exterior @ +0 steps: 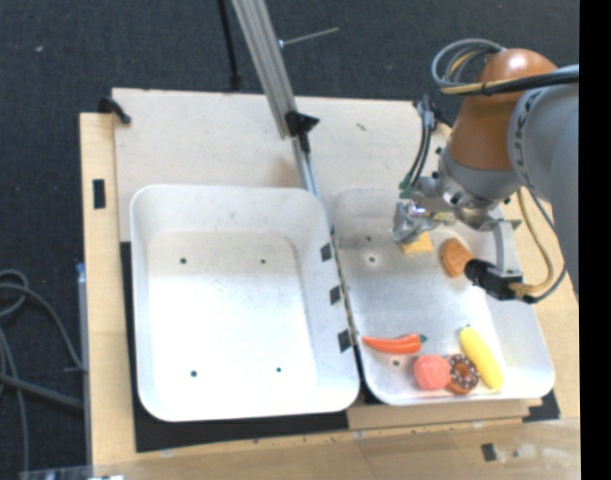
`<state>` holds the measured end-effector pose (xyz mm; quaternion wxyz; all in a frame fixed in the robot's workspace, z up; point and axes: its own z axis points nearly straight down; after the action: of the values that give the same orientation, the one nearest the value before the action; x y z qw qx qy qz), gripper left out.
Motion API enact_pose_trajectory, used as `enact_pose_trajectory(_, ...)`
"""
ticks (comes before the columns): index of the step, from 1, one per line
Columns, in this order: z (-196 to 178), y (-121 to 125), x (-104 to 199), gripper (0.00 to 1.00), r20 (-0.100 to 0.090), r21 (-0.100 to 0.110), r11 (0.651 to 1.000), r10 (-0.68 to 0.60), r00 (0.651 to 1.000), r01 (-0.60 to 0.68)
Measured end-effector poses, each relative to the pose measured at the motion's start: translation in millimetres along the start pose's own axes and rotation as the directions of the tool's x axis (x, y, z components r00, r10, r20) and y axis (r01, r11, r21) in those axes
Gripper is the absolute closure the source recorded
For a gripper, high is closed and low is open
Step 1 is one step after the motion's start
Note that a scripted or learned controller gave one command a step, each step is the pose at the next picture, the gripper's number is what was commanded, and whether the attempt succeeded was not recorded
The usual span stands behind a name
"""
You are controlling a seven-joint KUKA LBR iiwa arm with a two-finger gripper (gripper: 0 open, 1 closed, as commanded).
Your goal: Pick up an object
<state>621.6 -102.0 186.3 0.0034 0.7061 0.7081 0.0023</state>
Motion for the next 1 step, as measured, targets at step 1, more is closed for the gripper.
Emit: enact_pose_trajectory(1,-36.9,1.5,-1.8,1.00,0.000,0.003,1.000,0.001,1.000,-0.001)
